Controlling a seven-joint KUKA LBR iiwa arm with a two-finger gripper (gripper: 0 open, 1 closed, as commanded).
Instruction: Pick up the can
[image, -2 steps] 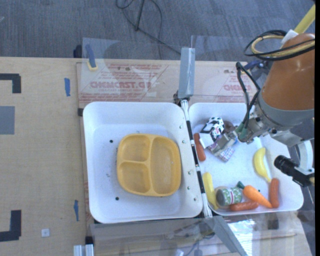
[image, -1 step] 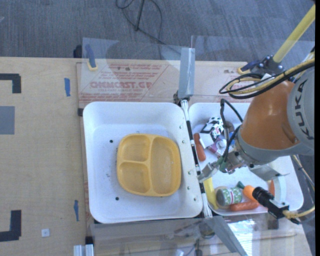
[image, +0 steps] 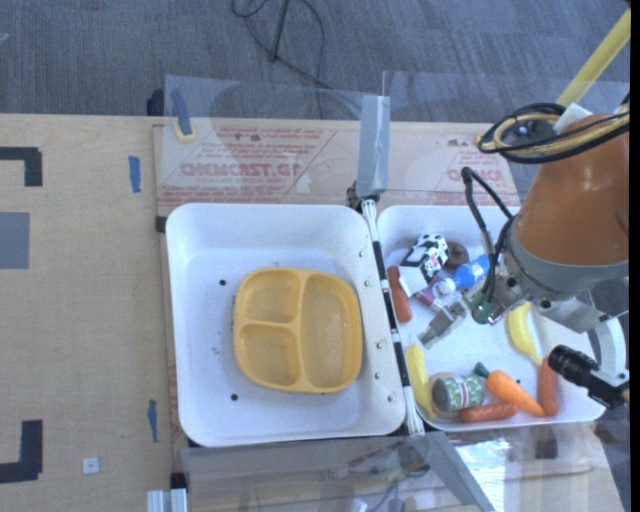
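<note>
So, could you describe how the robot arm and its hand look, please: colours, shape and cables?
The arm is a thick rounded body with a broad orange band above a grey wrist section. Black and yellow cables loop over its top, and a thin black cable runs down its left side. The hand is small and made of grey metal. A black cylindrical part sticks out under the grey section.

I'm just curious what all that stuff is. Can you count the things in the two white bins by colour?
Yellow: 3, the divided plate, a banana, a piece at the bin's left wall
Orange: 4, carrots
Green-labelled: 1, the can
Black and white: 1, a cow toy
Total: 9, leaving out the clutter by the hand, too jumbled to sort.
</note>
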